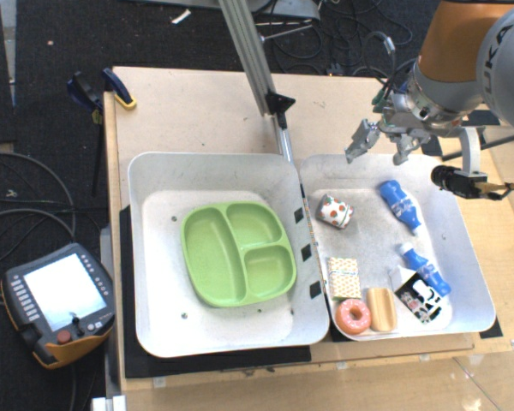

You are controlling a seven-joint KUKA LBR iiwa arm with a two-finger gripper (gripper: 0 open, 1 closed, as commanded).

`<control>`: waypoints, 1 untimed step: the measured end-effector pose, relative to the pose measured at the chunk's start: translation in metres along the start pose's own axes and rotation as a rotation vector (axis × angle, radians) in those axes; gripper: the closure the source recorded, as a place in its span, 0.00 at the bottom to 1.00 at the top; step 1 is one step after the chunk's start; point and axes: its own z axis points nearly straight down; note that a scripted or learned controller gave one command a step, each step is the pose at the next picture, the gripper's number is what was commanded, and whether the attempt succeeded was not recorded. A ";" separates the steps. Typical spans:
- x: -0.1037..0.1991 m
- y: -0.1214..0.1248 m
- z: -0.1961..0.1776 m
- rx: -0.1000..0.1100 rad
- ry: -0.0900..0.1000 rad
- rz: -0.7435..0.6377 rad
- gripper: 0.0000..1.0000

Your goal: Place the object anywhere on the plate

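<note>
Open end effector (384,146) above right bin (471,247)

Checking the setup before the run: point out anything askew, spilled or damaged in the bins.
Nothing looks spilled or broken. The green plate lies flat in the left bin. The blue bottle, donut and the other toys lie scattered at mixed angles in the right bin.

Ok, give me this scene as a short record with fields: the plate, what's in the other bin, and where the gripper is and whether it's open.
plate: green divided plate, in the left bin, nothing on it
right bin: blue bottle, patterned cup on its side, checkered wafer, pink donut, tan bread roll, blue and black-white packet
gripper: above the right bin's far edge, fingers spread, nothing between them
task status: no object on the plate yet
</note>
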 end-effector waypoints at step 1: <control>0.000 0.000 0.000 -0.001 0.000 0.000 0.00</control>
